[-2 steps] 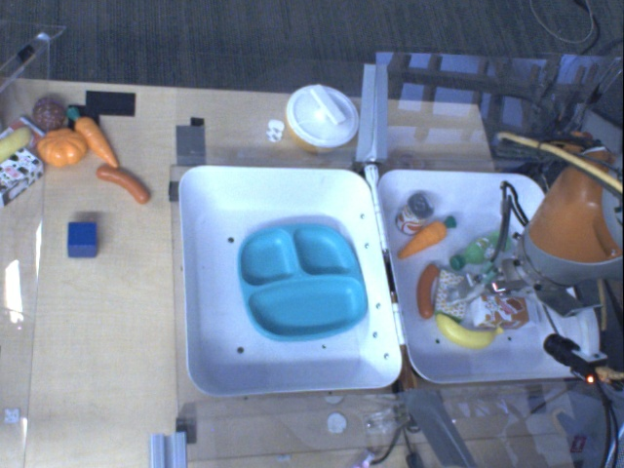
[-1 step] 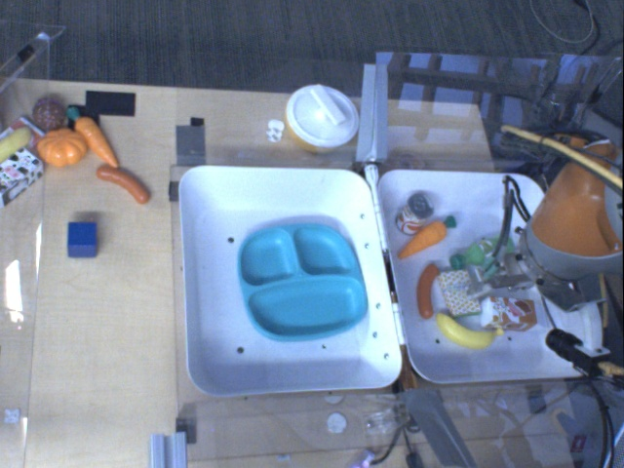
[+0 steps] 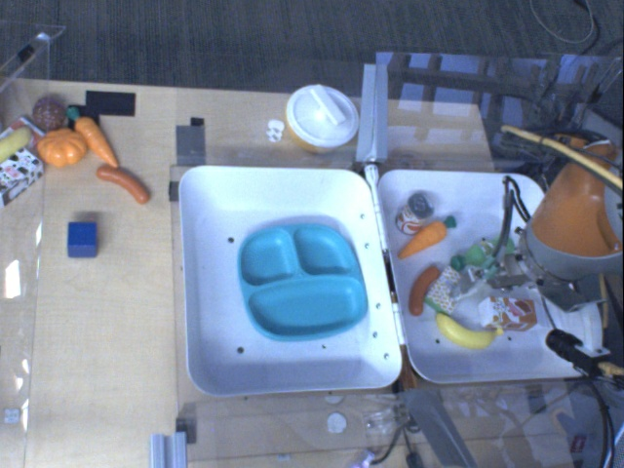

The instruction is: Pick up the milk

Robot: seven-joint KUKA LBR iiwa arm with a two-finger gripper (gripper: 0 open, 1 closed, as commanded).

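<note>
Camera view is looking down on two white bins, and the arm is reaching into the right bin [image 3: 546, 364] from the right. The gripper [image 3: 490, 279] is hanging low over the pile of toy food there. It is too small and blurry to tell if it is open or closed, and nothing is clearly showing in its grip.

The milk [image 3: 511, 312] is, I think, the small white carton with red marks. It is lying flat near the front of the right bin, just below the gripper and a little to its right, partly under the arm. A banana [image 3: 464, 332] is lying just beside it on the left, and a patterned packet [image 3: 446, 289] is sitting near too.

To do this step well, the gripper is needing to line up right over the carton, not the banana. It should be going straight down, squeezing the carton's sides, and lifting slowly so the carton is not slipping out.
</note>
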